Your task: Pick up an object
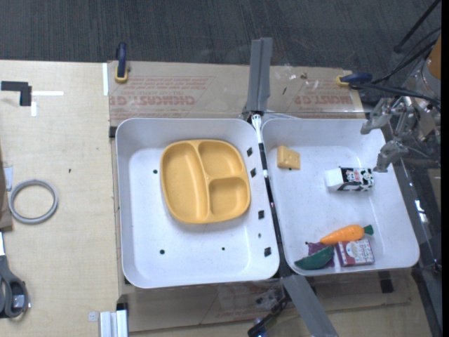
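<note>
Toy carrot (343, 234) lying flat, right bin (400, 209)

Light is even and fairly bright, falling from overhead with no hard beam. The two white bins (193, 272) are the brightest surfaces, close to washed out on their floors yet with rims readable. Shadows are soft and short: the yellow divided plate (205, 181), well to the left of the jaws, casts a faint grey edge along its lower side. The dark floor (175, 12) at the top is dim and grainy. Focus is moderate overall; the tabletop (63, 139) looks slightly soft, and the metal parts at the right edge are blurred and cluttered.
</note>
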You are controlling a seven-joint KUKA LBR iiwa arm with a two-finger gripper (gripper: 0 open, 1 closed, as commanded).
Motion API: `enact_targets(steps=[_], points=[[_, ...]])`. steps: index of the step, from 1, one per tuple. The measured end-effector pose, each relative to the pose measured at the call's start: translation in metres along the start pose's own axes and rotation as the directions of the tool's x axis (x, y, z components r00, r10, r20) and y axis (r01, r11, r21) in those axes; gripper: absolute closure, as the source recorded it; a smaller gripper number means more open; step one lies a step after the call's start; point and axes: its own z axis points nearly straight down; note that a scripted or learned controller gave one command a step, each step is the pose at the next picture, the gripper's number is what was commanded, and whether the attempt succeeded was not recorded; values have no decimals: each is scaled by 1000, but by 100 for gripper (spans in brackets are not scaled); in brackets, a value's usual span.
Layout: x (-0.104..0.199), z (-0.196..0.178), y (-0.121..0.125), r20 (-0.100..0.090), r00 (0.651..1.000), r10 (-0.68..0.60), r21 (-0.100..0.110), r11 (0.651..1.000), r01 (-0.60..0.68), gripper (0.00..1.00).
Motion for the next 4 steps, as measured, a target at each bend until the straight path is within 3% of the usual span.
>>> enact_targets(steps=[1, 2, 3, 4], points=[[-23, 113, -2, 0, 965, 261, 1, 965, -261, 0], [19, 66, -25, 0, 856, 517, 1, 856, -517, 0], [47, 130, -26, 10, 484, 875, -7, 484, -875, 0], [47, 143, -23, 20, 341, 940, -33, 341, -939, 0]])
